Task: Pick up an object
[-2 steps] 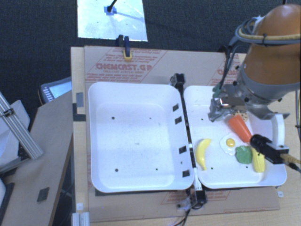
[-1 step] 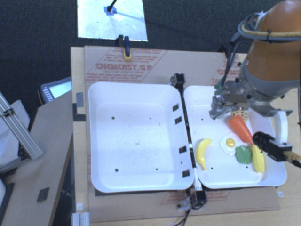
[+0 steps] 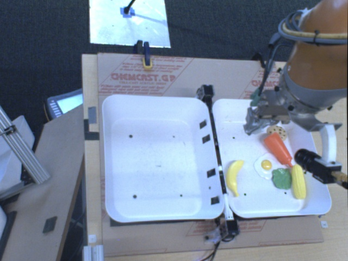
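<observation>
the claw hangs over the far side of the right bin. i cannot tell if it is open or closed. the carrot lies just beside it, near the cookie. the carrot looks like a light, hard, smooth toy, so it may slip. best to grab it across its fat middle.

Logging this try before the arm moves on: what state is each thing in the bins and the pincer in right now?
pincer: low over right bin's back, nothing seen held
carrot: lying slantwise
banana: lying by the divider
fried egg: flat
corn cob: lying lengthwise
green piece: lying against corn
cookie: flat, partly hidden
</observation>
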Motion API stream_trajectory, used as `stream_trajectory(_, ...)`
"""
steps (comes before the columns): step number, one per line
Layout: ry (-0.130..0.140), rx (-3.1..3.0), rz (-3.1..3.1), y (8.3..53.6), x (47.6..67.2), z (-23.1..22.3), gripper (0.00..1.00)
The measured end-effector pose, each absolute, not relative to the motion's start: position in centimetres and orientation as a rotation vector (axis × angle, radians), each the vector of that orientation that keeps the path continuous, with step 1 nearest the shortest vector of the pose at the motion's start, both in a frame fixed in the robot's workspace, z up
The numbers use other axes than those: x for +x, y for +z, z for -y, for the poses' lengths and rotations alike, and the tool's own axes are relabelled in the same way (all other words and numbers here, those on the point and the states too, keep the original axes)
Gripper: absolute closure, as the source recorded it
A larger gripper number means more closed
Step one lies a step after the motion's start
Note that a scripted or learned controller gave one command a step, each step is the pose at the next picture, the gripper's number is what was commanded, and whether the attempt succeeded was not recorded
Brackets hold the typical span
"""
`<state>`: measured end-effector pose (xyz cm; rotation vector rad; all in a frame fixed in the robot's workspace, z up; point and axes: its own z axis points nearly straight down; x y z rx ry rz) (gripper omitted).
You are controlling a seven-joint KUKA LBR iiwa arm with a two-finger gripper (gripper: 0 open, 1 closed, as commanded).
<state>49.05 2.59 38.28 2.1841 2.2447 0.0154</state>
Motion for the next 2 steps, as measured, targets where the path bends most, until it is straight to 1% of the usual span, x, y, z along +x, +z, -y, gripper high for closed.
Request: stream_trajectory(2,0.020,2.167,-2.255,40.4,49.2,-2.6,1.00)
